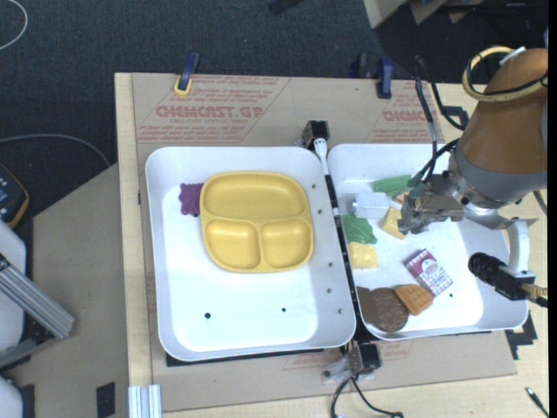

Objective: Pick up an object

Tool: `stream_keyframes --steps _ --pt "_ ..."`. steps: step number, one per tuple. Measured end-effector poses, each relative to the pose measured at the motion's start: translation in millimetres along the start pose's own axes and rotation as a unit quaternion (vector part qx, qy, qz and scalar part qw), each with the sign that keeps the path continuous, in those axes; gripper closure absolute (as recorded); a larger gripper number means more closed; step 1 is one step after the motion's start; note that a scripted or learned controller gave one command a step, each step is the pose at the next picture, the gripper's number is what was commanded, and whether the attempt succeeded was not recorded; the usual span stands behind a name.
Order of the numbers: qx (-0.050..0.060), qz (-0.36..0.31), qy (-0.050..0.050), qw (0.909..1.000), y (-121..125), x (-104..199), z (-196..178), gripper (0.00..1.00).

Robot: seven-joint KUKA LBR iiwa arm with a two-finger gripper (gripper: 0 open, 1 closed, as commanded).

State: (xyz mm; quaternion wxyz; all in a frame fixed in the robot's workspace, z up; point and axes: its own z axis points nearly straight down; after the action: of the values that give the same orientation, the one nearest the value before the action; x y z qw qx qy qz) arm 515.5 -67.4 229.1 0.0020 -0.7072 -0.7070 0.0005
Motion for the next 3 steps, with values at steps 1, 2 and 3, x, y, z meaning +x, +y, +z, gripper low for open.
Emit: stream_keyframes --steps 1,2,3 --pt "0.000 0.001 0.000 1.0000 -13.3 -12.4 -1.2 1.00" --pt "-0.002 0.000 -0.001 1.0000 -7.9 -14.6 -0.3 1.00" --pt "0.000 0.000 -0.001 1.0000 -11.8 -14.4 6.6 1.00"
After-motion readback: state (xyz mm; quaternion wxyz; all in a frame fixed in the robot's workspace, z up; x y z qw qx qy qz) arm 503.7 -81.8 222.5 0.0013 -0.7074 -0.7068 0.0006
